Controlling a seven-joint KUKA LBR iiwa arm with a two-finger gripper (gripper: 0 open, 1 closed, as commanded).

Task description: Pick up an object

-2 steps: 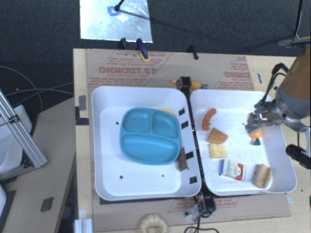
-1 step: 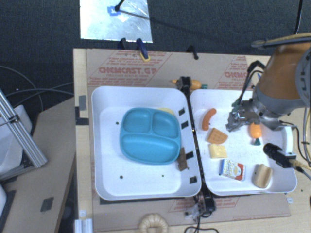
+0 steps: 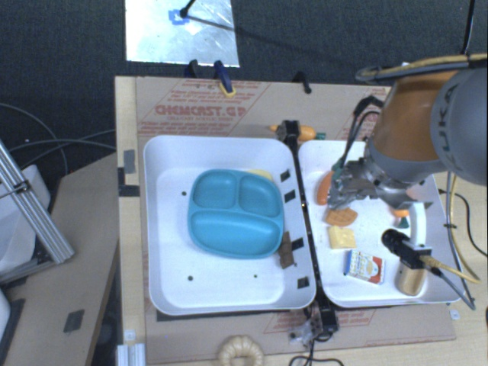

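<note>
Front edge: a coiled rope ring (image 3: 242, 351) on the bench.
Left bin (image 3: 168, 227): one blue divided plate (image 3: 234, 212).
Right bin (image 3: 427, 292): one cracker (image 3: 341, 217), one cheese piece (image 3: 342, 238), one small box (image 3: 364, 266).
Gripper (image 3: 341, 194): above the cracker; finger state can't be told.

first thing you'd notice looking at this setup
The blue divided plate lying in the left bin draws the eye first. Next is the grey and orange arm over the right bin, its end effector low among small items: an orange piece, a yellow block and a small printed box.
</note>
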